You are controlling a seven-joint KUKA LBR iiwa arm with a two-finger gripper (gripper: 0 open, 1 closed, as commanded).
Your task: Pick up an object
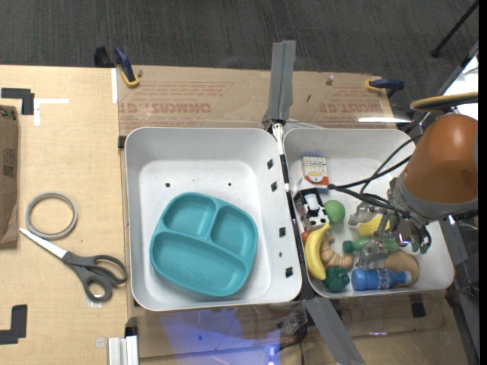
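We find the tool (374,243) lowered into the right bin (358,137), at its near right part, among a crowd of small items. Whether it is released or clenched we cannot tell; cables and wrist hardware cover that area, and nothing can be confirmed as grasped. The nearest candidate is the blue bottle (383,279), which lies on its side just toward the near edge from the tool, its long axis running left to right across the bin and roughly parallel to the near wall. A yellow banana (315,252) lies further left, its length running front to back, with a green ball (334,211) beyond it. In our judgement the coming move turns on that short offset toward the near wall. The left bin (144,150) carries a teal divided plate (204,243), well apart from the tool.
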